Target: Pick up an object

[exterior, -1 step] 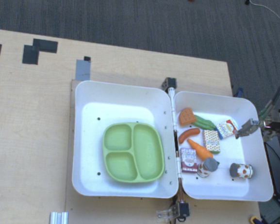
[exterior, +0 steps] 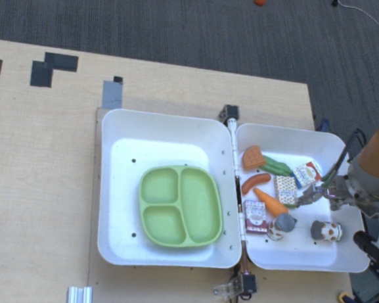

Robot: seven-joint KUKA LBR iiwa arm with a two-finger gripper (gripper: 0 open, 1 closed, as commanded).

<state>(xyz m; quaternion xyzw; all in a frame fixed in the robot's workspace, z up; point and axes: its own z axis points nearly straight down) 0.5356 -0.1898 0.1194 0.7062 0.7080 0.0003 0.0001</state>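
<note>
The right bin (exterior: 299, 256) holds several small objects. Among them are a brown bread-like piece (exterior: 252, 158), a green pod (exterior: 277, 166), a red sausage (exterior: 256, 180), an orange carrot (exterior: 270, 202) and a tan waffle square (exterior: 284, 187). A white packet (exterior: 306, 173), a red-and-white box (exterior: 256, 217), a grey lump (exterior: 285, 222) and a small white figure (exterior: 325, 231) lie there too. My gripper (exterior: 307, 195) hangs low over the middle of this bin, just right of the waffle square and below the white packet. No object shows clearly in its grasp.
The left bin (exterior: 116, 194) carries a green divided plate (exterior: 180, 206). The grey arm with its orange band (exterior: 378, 164) comes in over the right bin's right rim. Cables and clips sit at the bins' front edge (exterior: 240, 287).
</note>
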